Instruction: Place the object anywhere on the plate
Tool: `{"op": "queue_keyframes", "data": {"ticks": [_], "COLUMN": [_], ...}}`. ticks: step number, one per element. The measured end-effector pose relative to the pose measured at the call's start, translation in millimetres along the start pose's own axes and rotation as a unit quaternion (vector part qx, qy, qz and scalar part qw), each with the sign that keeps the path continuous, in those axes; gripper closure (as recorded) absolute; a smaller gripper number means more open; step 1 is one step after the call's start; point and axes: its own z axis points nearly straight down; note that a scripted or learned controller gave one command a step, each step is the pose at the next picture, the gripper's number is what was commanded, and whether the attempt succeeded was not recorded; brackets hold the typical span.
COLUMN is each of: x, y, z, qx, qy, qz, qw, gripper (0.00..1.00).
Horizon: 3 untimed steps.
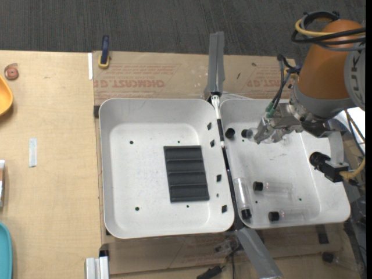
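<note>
From the overhead camera view, we see a clear tube (240,194) lying against the right bin's (334,214) left wall, well apart from the black ribbed plate (186,174) in the left bin (116,156). The gripper (267,130) hovers near the right bin's far end; we cannot tell its opening. We judge the tube light, stiff and slippery, best gripped across its middle.

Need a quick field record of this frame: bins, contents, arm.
left bin: holds a black ribbed plate, lying flat near the middle
right bin: holds a clear tube along its left wall, near the front
arm: reaches in from the right
hand: over the right bin's rear part
hand contents: cannot tell
</note>
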Motion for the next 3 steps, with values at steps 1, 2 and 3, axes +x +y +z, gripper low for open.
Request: {"op": "queue_keyframes", "data": {"ticks": [1,2,3], "x": [83,155,193], "y": [29,6,5], "z": [25,1,-40], "qx": [0.001,0.001,0.001], "qy": [-0.001,-0.001,-0.002], "qz": [0.018,0.191,0.324], "qw": [0.9998,0.9815,0.9462], "gripper": [1.0,1.0,1.0]}}
